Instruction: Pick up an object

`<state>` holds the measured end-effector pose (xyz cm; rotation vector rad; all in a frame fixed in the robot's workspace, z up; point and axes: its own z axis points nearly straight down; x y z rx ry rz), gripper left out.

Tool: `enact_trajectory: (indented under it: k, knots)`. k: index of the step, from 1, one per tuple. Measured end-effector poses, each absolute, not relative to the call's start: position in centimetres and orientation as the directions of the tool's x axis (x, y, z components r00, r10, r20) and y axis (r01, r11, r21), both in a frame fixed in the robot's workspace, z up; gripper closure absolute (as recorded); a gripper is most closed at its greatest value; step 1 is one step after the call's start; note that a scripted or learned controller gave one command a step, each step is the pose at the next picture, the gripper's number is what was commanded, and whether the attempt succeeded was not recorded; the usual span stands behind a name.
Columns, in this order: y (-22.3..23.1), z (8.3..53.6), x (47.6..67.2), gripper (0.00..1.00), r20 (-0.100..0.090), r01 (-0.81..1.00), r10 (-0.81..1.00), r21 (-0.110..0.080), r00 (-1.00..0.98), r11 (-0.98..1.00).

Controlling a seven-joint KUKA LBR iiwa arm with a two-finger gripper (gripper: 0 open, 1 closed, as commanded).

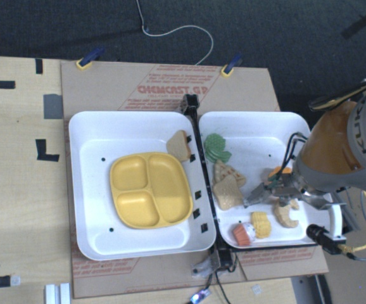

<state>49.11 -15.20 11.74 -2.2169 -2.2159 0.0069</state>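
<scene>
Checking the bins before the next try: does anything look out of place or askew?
One piece: a tan bread-like slice in the left bin leans against the divider wall, tilted rather than flat, beside the yellow divided plate. The other food lies in the right bin.

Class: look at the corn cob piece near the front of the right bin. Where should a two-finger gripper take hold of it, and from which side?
Probably from straight above, the fingers closing across the corn cob piece at its short yellow middle. It lies flat, with open floor behind it, but a red-and-white item crowds its left end.
</scene>
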Motion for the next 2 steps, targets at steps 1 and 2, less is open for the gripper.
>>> enact_trajectory:
  k: [1, 2]
  knots:
    - [-15.1, 8.3, 49.1, 0.0, 0.0, 1.0, 1.0, -0.003, -0.001, 0.001]
    - [-15.2, 9.5, 49.1, 1.0, -0.001, 1.0, 1.0, 0.0, 0.0, 0.0]
